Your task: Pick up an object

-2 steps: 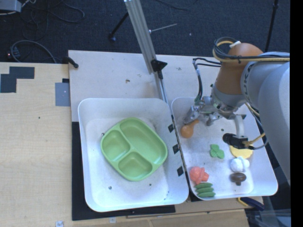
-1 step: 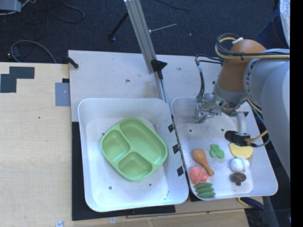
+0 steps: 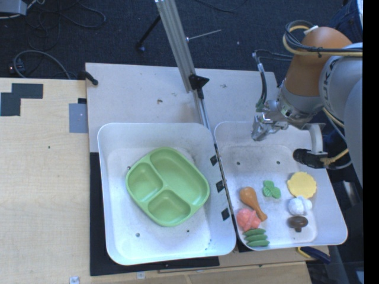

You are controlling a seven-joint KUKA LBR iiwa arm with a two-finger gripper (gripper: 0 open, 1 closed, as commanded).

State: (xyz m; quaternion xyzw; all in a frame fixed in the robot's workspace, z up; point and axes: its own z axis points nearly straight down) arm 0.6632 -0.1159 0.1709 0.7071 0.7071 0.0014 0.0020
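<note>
Seen from above, the gripper (image 3: 262, 132) hangs over the far edge of the right bin (image 3: 331, 232), holding nothing visible; whether its fingers are open or closed cannot be told. Seven small toy foods to pick from cluster toward that bin's near edge, probably tipped in loose: one drumstick (image 3: 253, 201), one yellow disc (image 3: 302, 184), and five others. The left bin (image 3: 112, 218) holds one green divided plate (image 3: 167, 186).

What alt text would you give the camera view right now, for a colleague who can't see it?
The grey arm's gripper hovers over the far edge of the right bin, apart from the toy foods clustered at its near end: a chicken drumstick, yellow disc, green leaf and others. The left bin holds a green divided plate.
</note>
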